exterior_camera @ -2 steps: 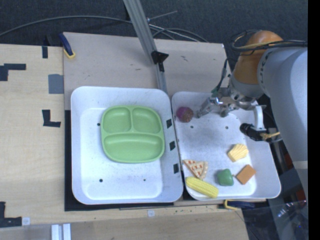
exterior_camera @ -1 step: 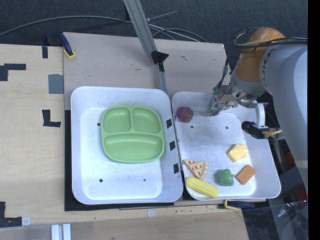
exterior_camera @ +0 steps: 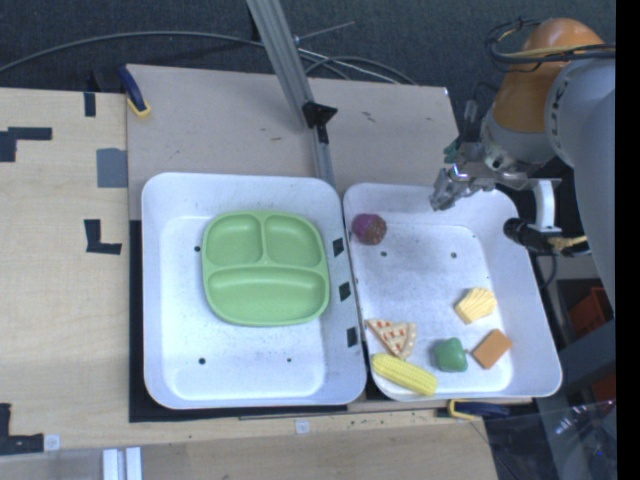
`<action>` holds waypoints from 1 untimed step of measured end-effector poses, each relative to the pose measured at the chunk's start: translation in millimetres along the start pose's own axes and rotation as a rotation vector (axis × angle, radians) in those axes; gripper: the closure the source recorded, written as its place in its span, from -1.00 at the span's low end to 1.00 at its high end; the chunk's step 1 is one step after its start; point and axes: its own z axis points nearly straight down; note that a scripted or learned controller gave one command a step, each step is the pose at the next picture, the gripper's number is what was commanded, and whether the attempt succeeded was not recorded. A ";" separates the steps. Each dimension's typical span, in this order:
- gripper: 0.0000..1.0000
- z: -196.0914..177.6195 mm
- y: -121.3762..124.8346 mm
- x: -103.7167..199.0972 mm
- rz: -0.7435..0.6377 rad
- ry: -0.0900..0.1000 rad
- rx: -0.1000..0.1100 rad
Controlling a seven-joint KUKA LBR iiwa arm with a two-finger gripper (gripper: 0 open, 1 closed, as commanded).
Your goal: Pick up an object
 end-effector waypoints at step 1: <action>1.00 -45.6 4.4 -5.5 0.000 0.000 0.001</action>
